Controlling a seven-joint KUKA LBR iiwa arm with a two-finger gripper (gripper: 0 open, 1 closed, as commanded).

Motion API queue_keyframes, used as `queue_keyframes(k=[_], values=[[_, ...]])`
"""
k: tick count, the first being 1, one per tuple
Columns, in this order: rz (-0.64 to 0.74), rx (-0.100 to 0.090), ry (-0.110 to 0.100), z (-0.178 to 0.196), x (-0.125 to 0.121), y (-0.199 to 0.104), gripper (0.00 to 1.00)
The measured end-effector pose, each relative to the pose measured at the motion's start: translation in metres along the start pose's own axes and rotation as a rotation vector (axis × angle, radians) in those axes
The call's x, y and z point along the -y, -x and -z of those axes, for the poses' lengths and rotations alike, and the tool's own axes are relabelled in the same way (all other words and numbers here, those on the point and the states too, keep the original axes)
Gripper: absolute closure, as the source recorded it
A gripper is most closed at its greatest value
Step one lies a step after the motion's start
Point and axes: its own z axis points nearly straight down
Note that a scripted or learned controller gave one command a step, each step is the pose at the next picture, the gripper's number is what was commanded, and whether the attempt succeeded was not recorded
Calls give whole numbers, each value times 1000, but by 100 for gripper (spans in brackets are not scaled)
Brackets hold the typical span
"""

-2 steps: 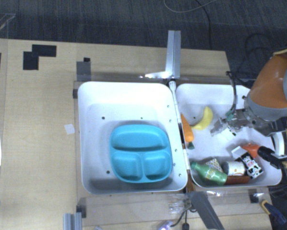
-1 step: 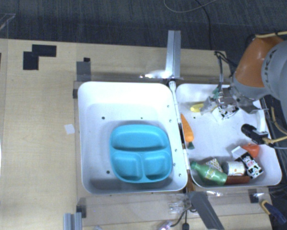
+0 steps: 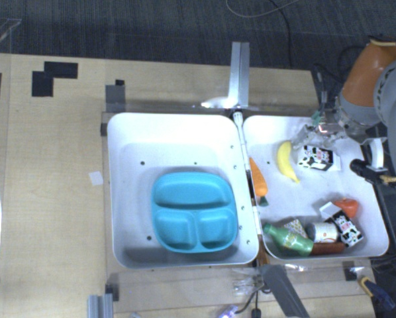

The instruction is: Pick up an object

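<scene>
My gripper (image 3: 315, 136) hangs over the far part of the right bin (image 3: 377, 197), reaching in from the right below the arm's orange band (image 3: 370, 68). Just under it, toward the front, lies a black-and-white patterned object (image 3: 316, 158); I cannot tell whether the two touch. A yellow banana (image 3: 287, 161) lies to the left of that object. An orange carrot (image 3: 257, 179) rests against the bin's left wall.
Along the right bin's front lie a green bottle (image 3: 287, 238), a small can (image 3: 324, 232), a second black-and-white object (image 3: 348, 229) and a red item (image 3: 347, 207). The left bin (image 3: 128, 151) holds a blue divided tray (image 3: 195, 211).
</scene>
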Motion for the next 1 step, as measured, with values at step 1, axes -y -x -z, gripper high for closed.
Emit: queue_keyframes(k=[1], values=[[71,-4,-7,71,24,-69,0]])
